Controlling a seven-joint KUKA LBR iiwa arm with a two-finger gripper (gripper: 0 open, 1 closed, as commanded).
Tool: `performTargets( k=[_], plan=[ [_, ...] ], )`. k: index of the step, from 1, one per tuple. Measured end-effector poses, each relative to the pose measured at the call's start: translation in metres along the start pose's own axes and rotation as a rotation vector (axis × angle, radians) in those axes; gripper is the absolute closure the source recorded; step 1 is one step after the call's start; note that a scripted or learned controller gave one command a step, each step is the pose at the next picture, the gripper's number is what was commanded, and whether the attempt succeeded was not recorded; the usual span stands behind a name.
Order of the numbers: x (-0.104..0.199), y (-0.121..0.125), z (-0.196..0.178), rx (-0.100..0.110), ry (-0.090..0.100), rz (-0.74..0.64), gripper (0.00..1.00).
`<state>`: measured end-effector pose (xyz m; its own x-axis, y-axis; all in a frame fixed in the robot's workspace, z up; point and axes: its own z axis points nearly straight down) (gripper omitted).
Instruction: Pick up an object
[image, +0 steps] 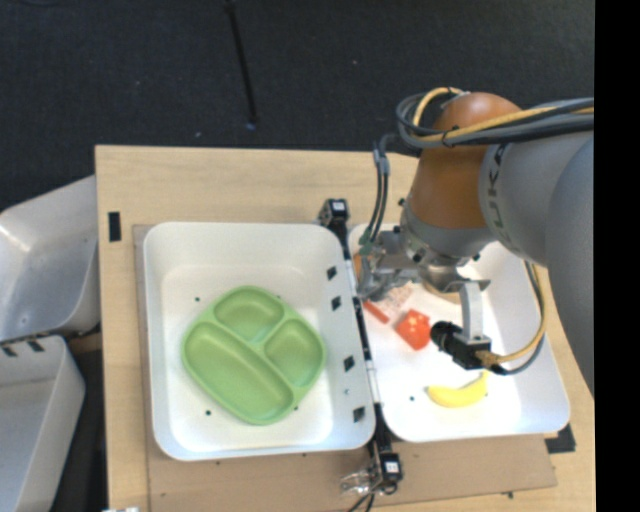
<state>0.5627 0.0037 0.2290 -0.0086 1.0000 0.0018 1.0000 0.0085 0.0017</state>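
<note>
Near the left wall of the right bin (530, 415), beside the divider between the two bins, sit the likely targets: a small red-orange block (412, 328) and a thin orange piece (375, 311) just beside it. Either would serve the task, since any object counts. A yellow banana (458, 393) lies apart from them, closer to the bin's front edge, with bare white floor around it, which would make it the easier reach.

Above the red pieces hangs the gripper (385, 278), low over the bin and close to the thin orange piece. Its metal parts blur together against the white floor, so I cannot tell how it is set, nor whether anything is caught in it. The arm (455, 190) bulks over the back of the bin, with its orange band turned toward the camera and cables looping down past a black fitting (455, 343) near the block. My reading is that the wrist is positioned for a try at the crowded corner, where the bin wall may hinder a clean grasp.

Across the divider, the left bin (160, 300) holds a green sectioned tray (252, 353) lying flat, well away from the arm.
</note>
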Motion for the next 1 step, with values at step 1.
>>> performTargets(
  k=[1],
  plan=[
    [0.0452, 0.0201, -0.0143, -0.001, 0.000, 0.001, 1.00]
  ],
)
